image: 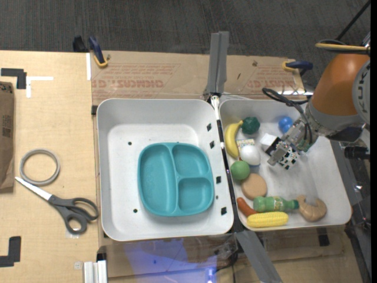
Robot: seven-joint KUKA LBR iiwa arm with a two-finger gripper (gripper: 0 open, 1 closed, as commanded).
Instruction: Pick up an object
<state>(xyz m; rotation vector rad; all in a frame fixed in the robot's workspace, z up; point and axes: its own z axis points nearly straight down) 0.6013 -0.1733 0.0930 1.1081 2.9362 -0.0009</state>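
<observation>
Across the far side we've got dark grey carpet (177, 10), then a light wooden bench (47, 122) with cardboard (153, 75) under two white bins. Left bin (112, 175) holds a teal divided plate (175, 178). Right bin (330, 181) has the toy food, banana (231, 138) included, with the gripper (283, 155) over it. Can't tell whether it's open or closed. Scissors (59, 204) and a tape roll (39, 166) sit left.

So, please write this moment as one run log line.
arm: over right bin | gripper: above bin floor, holds nothing seen | tray: in left bin
</observation>
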